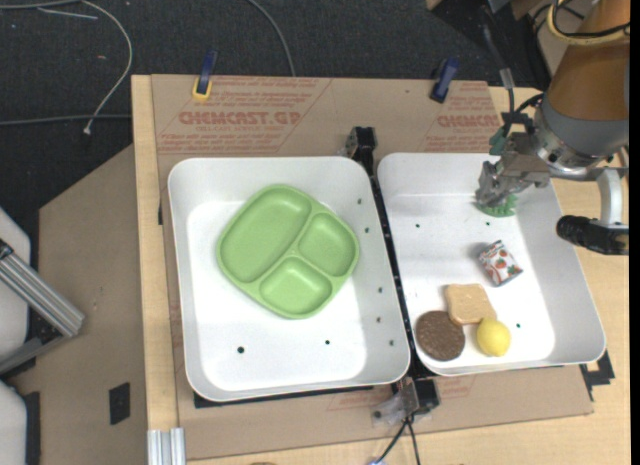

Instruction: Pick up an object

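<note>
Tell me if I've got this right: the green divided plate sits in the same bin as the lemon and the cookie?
Not quite. The camera view shows the green divided plate alone in the left bin, while the lemon and the cookie lie together in the right bin.

The worktop (150, 283) was covered with a sheet of printed cardboard (270, 113), held at its far edge by two blue clamps (206, 73). Two shallow white bins sat directly on it, side by side and touching: the left bin (200, 353) and the right bin (570, 293). A black clip (361, 141) joined them at the far end.
</note>
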Tool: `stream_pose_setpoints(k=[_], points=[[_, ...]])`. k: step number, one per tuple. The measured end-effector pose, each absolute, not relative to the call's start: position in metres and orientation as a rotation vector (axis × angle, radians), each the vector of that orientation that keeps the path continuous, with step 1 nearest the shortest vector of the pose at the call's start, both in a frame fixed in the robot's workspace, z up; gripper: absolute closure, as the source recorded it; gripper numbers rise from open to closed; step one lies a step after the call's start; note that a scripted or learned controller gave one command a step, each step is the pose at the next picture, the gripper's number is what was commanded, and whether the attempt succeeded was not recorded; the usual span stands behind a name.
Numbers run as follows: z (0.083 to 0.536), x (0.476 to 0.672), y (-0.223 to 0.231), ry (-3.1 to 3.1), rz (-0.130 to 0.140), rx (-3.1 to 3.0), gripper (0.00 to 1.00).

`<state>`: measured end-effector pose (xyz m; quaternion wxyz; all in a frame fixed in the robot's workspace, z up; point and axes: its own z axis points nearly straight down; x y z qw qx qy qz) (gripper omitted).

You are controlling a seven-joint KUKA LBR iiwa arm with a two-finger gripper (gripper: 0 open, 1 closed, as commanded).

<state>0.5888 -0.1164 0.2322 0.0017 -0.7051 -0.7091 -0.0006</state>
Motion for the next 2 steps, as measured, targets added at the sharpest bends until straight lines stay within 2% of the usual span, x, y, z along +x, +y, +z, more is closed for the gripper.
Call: stream_pose_setpoints(k=[2], points=[[0.217,0.546,-0.008,-2.224,0.001,-2.21,1.0]])
